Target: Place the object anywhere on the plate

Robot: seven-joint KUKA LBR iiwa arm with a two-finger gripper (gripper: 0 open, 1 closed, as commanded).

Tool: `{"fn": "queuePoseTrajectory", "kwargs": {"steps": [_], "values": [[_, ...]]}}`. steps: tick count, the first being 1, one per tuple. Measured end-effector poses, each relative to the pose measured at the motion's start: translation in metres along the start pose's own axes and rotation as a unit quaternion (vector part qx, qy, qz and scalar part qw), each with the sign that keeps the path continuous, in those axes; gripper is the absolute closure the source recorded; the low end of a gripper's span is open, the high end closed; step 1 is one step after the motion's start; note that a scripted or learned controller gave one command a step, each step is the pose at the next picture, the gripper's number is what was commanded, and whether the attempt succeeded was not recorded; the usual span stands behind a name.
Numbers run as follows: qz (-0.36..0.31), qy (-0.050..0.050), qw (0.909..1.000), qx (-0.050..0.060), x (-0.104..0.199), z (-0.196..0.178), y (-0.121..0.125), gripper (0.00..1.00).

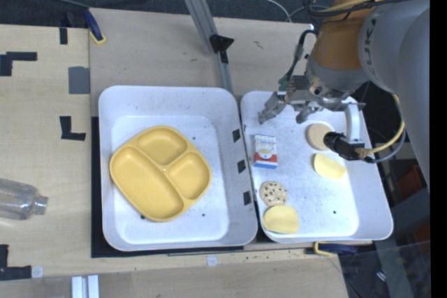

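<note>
A yellow divided plate (160, 171) lies in the left bin (119, 105). The right bin (370, 220) holds a small white, blue and red carton (265, 151), a chocolate-chip cookie (272, 191), a pale yellow piece (281, 219) at the front, another yellow piece (328, 166) and a tan disc (318, 136). My gripper (286, 114) hangs over the back of the right bin, above and behind the carton. Its fingers are spread open and nothing is between them.
A slanted aluminium pole (199, 3) ends at the bins' back edge between them. A clear plastic bottle (17, 199) lies on the bench at far left. The grey arm with its orange band (349, 17) and cables fills the upper right.
</note>
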State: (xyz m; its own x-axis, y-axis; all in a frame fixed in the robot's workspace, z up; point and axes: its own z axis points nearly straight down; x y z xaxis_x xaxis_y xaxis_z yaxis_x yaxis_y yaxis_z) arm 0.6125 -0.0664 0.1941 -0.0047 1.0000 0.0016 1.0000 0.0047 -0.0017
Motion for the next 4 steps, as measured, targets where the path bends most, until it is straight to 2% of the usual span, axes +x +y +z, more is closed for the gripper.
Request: {"fn": "queuePoseTrajectory", "kwargs": {"steps": [1,2,3,4], "values": [[0.001,0.0,1.0,0.002,0.033,-0.029,-0.088,0.0],[0.001,-0.001,1.0,-0.004,0.037,-0.094,-0.045,0.0],[0.001,-0.001,1.0,0.0,0.038,-0.1,-0.047,1.0],[-0.002,-0.001,1.0,-0.001,0.108,-0.069,0.018,1.0]]}}
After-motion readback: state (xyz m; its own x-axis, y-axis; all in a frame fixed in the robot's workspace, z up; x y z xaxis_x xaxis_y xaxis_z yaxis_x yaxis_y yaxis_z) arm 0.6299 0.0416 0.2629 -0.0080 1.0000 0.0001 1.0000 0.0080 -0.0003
